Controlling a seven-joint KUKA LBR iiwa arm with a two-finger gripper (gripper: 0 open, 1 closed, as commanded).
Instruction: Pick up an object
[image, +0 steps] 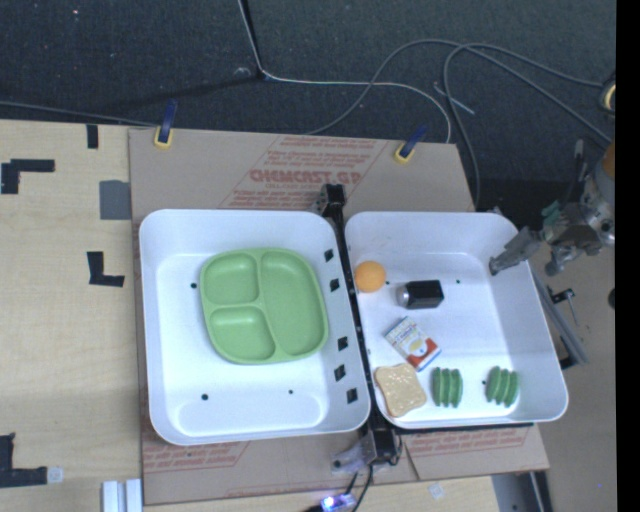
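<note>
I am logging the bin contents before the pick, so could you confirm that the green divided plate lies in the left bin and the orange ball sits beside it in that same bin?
Not quite. The green divided plate does lie in the left bin, but the orange ball sits in the right bin, near its left wall, as the camera view shows.

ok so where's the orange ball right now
The orange ball sits in the right bin, at its upper left near the divider between the bins, just left of the black block.
</note>
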